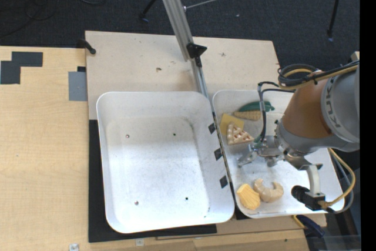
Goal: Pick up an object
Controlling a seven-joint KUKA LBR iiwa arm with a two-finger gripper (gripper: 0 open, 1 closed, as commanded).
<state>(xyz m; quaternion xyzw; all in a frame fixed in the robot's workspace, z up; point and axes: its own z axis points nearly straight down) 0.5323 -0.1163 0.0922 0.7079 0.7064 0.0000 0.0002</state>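
We see the end effector (pixel 249 156) low over the right bin (pixel 226 104); we cannot tell its state. A yellow wedge (pixel 234 128) lies just left, a green item (pixel 256 107) farther back, yellow fruit (pixel 249 196) and a beige piece (pixel 269 190) nearer.

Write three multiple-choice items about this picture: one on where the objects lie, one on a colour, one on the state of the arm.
1. Where do the small objects lie?
A. left bin
B. right bin
C. on the bench outside the bins

2. What colour is the object in the right bin's near corner?
A. blue
B. yellow
C. black

3. Where is the end effector?
A. over the right bin
B. over the left bin
C. over the floor

Answers: 1 B, the objects sit in the right bin, none in the left bin. 2 B, the yellow object lies beside a beige object. 3 A, the end effector hangs above the right bin's floor, near the wedge-shaped object.
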